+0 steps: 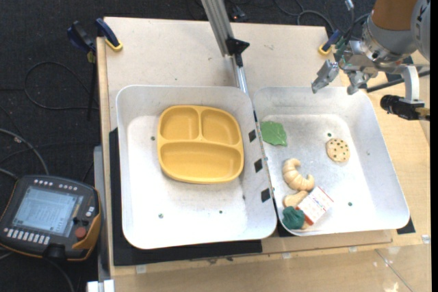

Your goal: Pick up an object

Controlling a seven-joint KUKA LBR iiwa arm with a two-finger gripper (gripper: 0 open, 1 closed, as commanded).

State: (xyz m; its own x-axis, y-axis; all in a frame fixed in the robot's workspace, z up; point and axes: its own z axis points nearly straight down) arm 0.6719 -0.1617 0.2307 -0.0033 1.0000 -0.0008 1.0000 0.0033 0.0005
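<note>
Claw (340, 78) sits above the far edge of the right bin (383, 167), its two fingers spread apart, nothing between them. Grasp not started as far as I can judge: every object lies loose on the bin floor, well apart from the fingers.

Candidates, all in the right bin:
- green leaf-shaped piece (274, 133), far-left part of the bin, lying flat
- cookie (337, 150), right of centre, alone with bare floor around it
- croissant (298, 174), middle of the bin toward the near side
- red-and-white box (316, 206), near side, touching or just beside a pale piece (294, 199) under the croissant
- dark green lump (293, 217), near-left corner, against the box; what it is, hard to tell at this size

Left bin (137, 167) carries a yellow divided plate (200, 144), compartments bare. Tabletop (164, 51) beyond the bins has clamps (109, 35) at the far-left corner.

Done: arm positioned near the right bin, fingers ready. Left: choose a target, move toward the near side and down, close, lift. Cookie looks the easiest reach, isolated and nearest the claw; the near-side cluster is crowded and likelier to give a miss.
</note>
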